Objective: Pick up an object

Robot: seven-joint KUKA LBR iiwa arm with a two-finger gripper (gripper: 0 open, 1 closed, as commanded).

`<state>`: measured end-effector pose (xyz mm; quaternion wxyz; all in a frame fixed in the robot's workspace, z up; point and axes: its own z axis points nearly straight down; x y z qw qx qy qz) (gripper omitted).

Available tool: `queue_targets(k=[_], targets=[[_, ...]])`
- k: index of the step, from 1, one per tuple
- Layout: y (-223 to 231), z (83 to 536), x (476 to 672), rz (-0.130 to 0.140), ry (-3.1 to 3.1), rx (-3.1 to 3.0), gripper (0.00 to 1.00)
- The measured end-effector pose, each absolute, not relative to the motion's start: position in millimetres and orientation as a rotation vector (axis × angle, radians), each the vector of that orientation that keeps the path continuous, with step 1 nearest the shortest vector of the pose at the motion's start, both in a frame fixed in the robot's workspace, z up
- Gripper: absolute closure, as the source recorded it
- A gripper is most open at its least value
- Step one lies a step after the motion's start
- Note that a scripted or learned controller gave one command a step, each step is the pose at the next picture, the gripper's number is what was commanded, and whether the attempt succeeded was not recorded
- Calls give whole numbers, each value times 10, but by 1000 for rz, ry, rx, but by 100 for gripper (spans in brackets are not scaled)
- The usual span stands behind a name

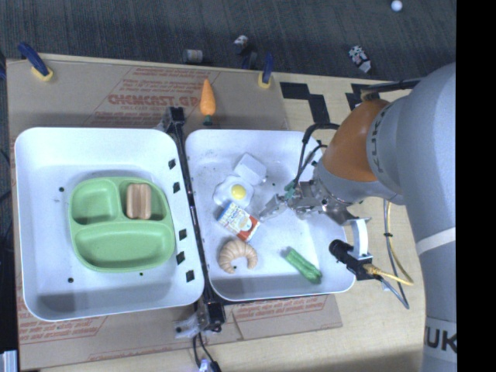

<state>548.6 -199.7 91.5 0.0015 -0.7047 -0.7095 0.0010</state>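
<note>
My gripper (270, 206) hangs low inside the right bin (310, 142), reaching in from the right below the orange wrist band. Its tip points left and stops just right of a small red and white carton (239, 221). Above the carton lie a fried egg toy (236, 191) and a white block (250, 167). A croissant (238, 254) lies near the bin's front, with a green stick-shaped item (301, 264) to its right. Nothing shows in the gripper's grasp.
The left bin (39, 153) holds a green divided plate (116, 246) with a brown bread piece (139, 201) in its upper right compartment. An orange carrot (207, 98) lies on the cardboard behind the bins. Cables and a black fitting (349, 258) hang off the wrist at the right bin's rim.
</note>
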Motion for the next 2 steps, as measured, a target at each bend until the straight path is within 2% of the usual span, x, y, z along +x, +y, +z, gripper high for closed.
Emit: queue_targets(k=[1,2], targets=[[-2020,922,6213,-1,-2227,-2215,0],[-2119,1405,5177,2,-2226,-2216,0]])
